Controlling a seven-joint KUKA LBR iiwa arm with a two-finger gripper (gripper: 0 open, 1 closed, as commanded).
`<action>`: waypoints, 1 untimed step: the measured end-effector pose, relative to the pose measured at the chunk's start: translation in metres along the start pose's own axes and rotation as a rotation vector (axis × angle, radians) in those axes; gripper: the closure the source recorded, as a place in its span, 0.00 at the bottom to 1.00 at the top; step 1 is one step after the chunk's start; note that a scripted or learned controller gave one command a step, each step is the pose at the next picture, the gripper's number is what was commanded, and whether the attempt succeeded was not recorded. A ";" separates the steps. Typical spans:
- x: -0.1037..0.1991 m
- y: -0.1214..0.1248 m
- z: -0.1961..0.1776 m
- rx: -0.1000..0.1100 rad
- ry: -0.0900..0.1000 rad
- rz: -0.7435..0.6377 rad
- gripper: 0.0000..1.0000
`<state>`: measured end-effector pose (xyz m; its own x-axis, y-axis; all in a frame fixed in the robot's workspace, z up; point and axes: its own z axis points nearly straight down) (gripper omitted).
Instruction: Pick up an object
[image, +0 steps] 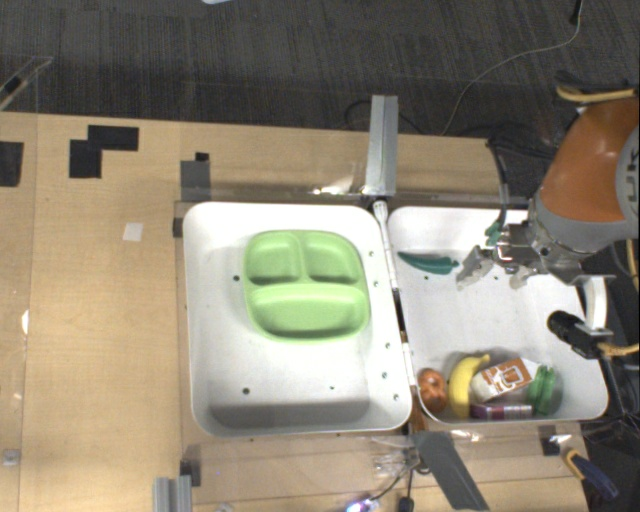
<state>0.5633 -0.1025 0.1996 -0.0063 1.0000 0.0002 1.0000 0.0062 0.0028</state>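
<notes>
We see the gripper (492, 268) over the far part of the right bin (440, 330), its fingers spread apart with nothing between them, close to a teal tool (428, 263) lying just to its left. Along the bin's near edge sit an apple (432, 385), a banana (463, 381), a small carton (503, 379) and a green item (543, 388) bunched together, while the left bin (215, 330) holds a green divided plate (304, 282).

end effector (492, 266) over right bin (440, 330) | green tray (303, 283) in left bin (215, 330) | banana (463, 381) at near edge

Bare floor between teal utensil (428, 263) and banana (466, 381)
</notes>
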 end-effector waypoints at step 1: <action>-0.012 -0.061 0.080 0.000 0.000 -0.211 0.00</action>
<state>0.5023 -0.1149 0.1190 -0.2153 0.9766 -0.0002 0.9766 0.2153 0.0026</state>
